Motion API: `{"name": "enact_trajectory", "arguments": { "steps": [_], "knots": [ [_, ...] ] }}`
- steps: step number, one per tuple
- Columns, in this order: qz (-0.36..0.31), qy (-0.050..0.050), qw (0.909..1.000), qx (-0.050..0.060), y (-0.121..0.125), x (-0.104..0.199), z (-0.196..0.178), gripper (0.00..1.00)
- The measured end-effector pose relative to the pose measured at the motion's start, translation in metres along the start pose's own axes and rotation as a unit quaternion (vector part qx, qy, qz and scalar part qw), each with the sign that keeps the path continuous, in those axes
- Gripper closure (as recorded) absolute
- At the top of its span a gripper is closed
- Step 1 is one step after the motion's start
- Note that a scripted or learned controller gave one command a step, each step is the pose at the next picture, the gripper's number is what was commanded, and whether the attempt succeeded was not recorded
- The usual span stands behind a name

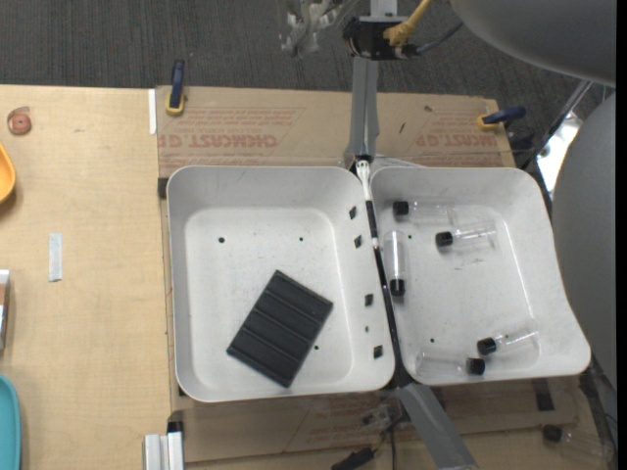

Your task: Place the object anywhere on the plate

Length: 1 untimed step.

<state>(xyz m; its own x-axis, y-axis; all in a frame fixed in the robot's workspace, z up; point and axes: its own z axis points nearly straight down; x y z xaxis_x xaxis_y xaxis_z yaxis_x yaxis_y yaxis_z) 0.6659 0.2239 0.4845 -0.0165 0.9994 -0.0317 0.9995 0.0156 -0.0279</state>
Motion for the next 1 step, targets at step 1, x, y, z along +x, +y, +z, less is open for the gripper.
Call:
{"name": "enact_trajectory", "arguments": {
  "steps": [1],
  "knots": [
    [0.0, -0.002, 1.0, 0.002, 0.0009, -0.0005, -0.0064, 1.0]
  ]
}}
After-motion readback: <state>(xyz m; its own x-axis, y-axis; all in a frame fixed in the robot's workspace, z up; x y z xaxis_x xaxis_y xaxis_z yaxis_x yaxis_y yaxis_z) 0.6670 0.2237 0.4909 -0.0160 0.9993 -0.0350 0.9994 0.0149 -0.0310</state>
